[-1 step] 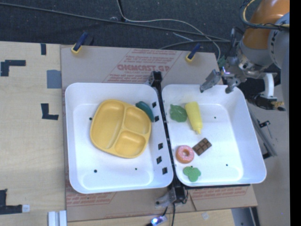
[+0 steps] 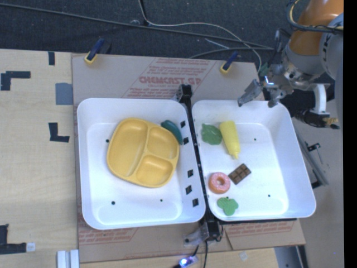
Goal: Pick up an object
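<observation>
The right bin [image 2: 295, 166] holds several small items: a green leafy piece [image 2: 211, 134], a yellow mustard-like bottle [image 2: 230, 138], a brown chocolate bar [image 2: 239, 174], a pink donut [image 2: 219, 182] and a green broccoli-like piece [image 2: 227, 206]. My gripper [image 2: 260, 98] hangs over the far rim of the right bin, up and to the right of the yellow bottle. It is open, with nothing between its fingers.
The left bin [image 2: 89, 161] holds a yellow divided plate [image 2: 143, 152] with a teal object [image 2: 172, 130] at its far right edge. A black divider [image 2: 192, 155] runs between the bins. Cables cross the dark floor behind the bench.
</observation>
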You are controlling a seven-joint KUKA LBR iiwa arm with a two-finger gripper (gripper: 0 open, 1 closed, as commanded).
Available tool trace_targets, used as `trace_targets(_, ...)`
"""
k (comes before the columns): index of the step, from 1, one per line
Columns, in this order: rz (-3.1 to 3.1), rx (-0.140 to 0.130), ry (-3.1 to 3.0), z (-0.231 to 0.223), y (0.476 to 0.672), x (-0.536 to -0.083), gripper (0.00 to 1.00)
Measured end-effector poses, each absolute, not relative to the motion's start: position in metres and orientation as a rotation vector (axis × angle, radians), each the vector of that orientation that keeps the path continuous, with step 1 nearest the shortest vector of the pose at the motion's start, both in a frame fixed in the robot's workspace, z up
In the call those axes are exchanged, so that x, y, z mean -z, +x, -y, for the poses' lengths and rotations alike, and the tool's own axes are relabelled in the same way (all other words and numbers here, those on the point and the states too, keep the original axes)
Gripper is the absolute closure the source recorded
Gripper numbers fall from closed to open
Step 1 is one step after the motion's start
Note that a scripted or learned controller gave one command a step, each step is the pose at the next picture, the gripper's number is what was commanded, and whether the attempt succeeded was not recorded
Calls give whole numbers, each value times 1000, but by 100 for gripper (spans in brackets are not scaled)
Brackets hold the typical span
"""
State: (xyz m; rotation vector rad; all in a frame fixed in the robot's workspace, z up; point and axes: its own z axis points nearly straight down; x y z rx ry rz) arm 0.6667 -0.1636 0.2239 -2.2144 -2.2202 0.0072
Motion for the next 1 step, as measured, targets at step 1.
trace_targets(1,2217,-13,-2212,162,661,-155,0)
